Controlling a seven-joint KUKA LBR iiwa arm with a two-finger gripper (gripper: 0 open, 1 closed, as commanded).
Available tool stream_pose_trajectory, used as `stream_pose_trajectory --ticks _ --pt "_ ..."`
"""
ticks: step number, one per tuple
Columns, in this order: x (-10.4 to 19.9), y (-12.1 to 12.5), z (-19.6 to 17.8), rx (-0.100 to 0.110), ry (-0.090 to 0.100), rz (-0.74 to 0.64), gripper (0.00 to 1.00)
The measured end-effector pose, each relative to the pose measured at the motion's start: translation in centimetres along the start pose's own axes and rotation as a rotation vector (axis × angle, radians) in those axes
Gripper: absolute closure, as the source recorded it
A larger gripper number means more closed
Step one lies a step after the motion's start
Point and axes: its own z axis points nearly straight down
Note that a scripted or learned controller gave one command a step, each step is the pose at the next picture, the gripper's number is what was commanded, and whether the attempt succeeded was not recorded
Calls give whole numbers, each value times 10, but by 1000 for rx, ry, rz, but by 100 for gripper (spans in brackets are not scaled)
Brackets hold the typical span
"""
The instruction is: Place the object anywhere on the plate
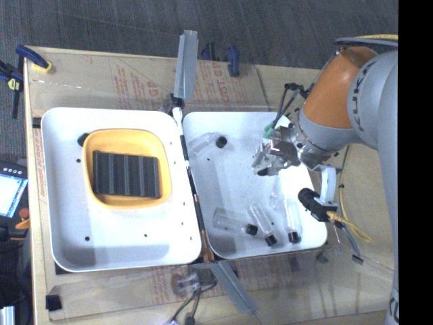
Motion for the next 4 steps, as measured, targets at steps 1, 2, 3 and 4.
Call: stream_pose_trajectory --ticks 1,2,3,4 --pt "82 9 -19 3 0 100 100" --pt "163 16 26 5 -1 18 100" --pt "193 31 24 0 0 -188 100" --pt "193 31 24 -1 0 -188 0"
